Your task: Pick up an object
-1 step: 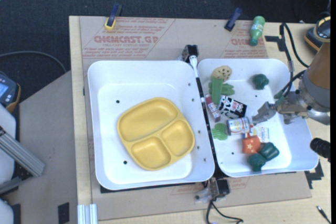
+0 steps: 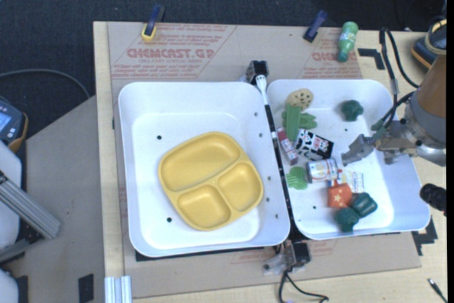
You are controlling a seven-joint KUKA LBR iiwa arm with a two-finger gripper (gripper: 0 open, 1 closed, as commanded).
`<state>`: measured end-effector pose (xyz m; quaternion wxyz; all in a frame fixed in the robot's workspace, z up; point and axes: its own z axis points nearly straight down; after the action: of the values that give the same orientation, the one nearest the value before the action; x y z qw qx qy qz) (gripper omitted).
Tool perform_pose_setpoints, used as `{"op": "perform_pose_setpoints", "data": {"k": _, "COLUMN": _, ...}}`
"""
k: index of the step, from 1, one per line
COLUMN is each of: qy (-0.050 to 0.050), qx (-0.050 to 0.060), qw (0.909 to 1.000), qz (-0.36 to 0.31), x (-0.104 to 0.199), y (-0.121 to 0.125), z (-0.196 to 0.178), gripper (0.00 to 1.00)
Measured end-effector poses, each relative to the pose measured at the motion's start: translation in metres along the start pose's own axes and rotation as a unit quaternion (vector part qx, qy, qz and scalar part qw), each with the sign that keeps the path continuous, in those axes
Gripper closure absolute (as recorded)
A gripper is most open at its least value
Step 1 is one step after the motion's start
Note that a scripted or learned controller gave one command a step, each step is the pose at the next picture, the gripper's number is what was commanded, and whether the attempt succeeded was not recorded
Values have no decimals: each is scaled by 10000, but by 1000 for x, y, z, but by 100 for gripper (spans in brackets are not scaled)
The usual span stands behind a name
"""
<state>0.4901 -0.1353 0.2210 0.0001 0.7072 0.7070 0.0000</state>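
Camera view puts two white bins in front of you on the bench (image 2: 213,46), side by side. The left bin (image 2: 138,152) holds one thing: a yellow divided plate (image 2: 210,179) with three compartments, lying flat near the middle and turned at a slant.

The right bin (image 2: 397,202) carries the clutter. At its far end you see a small tan cookie (image 2: 301,97) with a green cactus-shaped toy (image 2: 294,120) just below it; the toy's long axis runs roughly from the far edge toward you. A dark green lump (image 2: 350,108) sits apart to the right. Near the middle lies a black-and-white carton (image 2: 313,145), tilted, with a slim reddish packet (image 2: 286,145) along the divider beside it. Below that a pale bottle (image 2: 323,169) lies on its side, long axis across the bin, with a small green piece (image 2: 298,179) at its left end. Closer to you an orange block (image 2: 339,196) touches two dark green pieces (image 2: 357,210).

The gripper (image 2: 358,149) comes in from the right, low over the middle of the right bin, just right of the carton and above the bottle. You cannot tell whether the jaws are released or clenched, and nothing is visibly between them.

Outside the bins, a green bottle (image 2: 347,40) lies on the bench at the far right.
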Motion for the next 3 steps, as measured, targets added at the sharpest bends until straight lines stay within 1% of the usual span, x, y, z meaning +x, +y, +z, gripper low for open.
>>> {"op": "perform_pose_setpoints", "data": {"k": 1, "qy": 14, "qx": 34, "qw": 10000, "qz": 2, "x": 2, "y": 1, "z": 43, "gripper": 0}}
{"op": "perform_pose_setpoints", "data": {"k": 2, "qy": 16, "qx": 38, "qw": 10000, "qz": 1, "x": 4, "y": -7, "z": 88, "gripper": 0}}
{"op": "perform_pose_setpoints", "data": {"k": 3, "qy": -11, "qx": -23, "qw": 10000, "qz": 11, "x": 3, "y": -6, "z": 136, "gripper": 0}}
